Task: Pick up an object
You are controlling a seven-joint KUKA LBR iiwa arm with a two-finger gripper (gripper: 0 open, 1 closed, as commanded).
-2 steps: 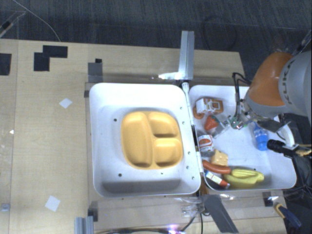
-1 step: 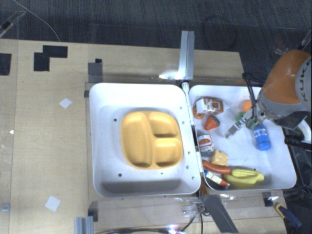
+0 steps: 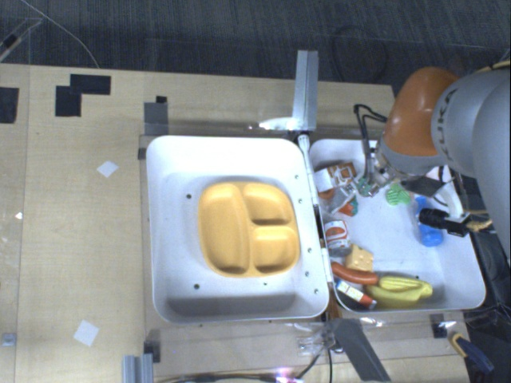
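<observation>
My gripper [image 3: 368, 184] hangs low over the back of the right bin [image 3: 471, 286], below the arm's orange band [image 3: 417, 122]. Just left of it lies a clutter of small white and red packets [image 3: 337, 183]. A green object [image 3: 398, 195] sits right beside the gripper on its right. A blue object [image 3: 430, 234] lies further right. Toward the front lie a white and red can [image 3: 336, 232], a cheese wedge [image 3: 360, 257], a red sausage [image 3: 354, 275] and a yellow banana [image 3: 403, 288]. Nothing is visibly held.
The left bin [image 3: 172, 294] holds a yellow divided tray [image 3: 243, 228] in its middle. A metal post [image 3: 306, 86] stands behind the wall between the bins. A small dark and red item [image 3: 356, 296] lies in the right bin's front left corner.
</observation>
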